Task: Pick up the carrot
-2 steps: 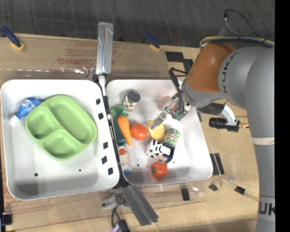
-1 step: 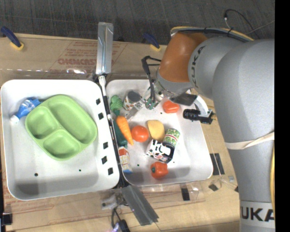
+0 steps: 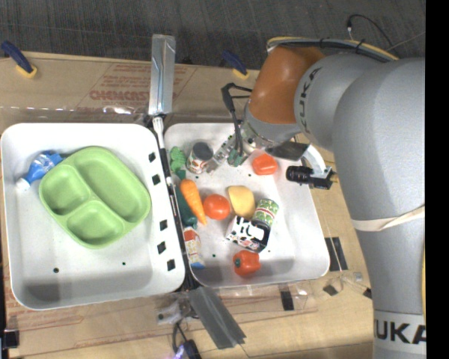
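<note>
Carrot (image 3: 192,201) lies near the right bin's (image 3: 307,230) left wall, beside a red tomato (image 3: 217,206). Gripper (image 3: 232,152) hovers toward the bin's far edge, apart from the carrot; its finger spread cannot be told.

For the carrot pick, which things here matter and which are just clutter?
Job: carrot; gripper.
Lying about: green divided plate; tomato; yellow potato; red pepper; green can; blue item.
</note>
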Action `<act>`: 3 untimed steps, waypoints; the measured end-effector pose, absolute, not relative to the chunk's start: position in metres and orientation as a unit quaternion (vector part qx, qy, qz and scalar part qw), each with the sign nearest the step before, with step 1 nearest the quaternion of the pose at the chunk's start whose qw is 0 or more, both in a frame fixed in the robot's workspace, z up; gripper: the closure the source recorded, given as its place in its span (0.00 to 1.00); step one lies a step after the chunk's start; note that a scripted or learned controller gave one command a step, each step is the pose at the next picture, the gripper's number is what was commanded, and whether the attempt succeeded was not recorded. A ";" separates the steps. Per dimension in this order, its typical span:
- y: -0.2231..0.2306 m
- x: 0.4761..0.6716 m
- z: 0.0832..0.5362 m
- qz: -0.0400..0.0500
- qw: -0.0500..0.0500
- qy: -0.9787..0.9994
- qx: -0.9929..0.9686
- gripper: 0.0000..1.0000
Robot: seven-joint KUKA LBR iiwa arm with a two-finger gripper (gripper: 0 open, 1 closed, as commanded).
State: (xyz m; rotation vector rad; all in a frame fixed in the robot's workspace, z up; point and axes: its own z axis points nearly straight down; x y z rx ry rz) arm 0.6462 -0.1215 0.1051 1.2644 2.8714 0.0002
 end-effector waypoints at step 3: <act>-0.130 0.580 0.119 0.000 -0.002 0.951 0.311 0.00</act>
